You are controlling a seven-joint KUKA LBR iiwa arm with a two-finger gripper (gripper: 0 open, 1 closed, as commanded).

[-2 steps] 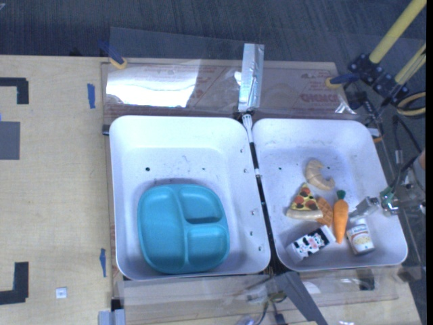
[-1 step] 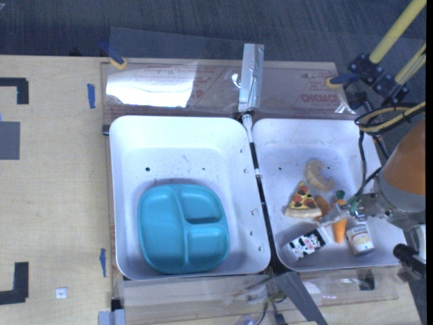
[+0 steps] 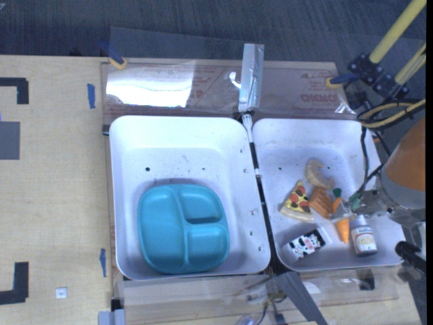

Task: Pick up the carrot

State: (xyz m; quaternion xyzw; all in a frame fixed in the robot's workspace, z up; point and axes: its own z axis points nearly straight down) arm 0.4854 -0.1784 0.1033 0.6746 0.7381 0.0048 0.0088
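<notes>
The carrot (image 3: 343, 229) is a short orange piece lying in the right bin (image 3: 284, 144), close to its front right corner. My gripper (image 3: 358, 205) hangs just above and to the right of it, at the end of the grey arm with the orange band (image 3: 408, 162). The arm's body hides the gripper's tips. A small bottle with a yellow label (image 3: 364, 240) stands right next to the carrot on its right.
Left of the carrot in the right bin lie a brown-orange toy (image 3: 323, 204), a pizza slice (image 3: 296, 202), a beige piece (image 3: 316, 172) and a black-and-white toy (image 3: 306, 244). The left bin (image 3: 135, 141) holds a teal divided plate (image 3: 183, 228). Cables (image 3: 385, 110) hang at the right.
</notes>
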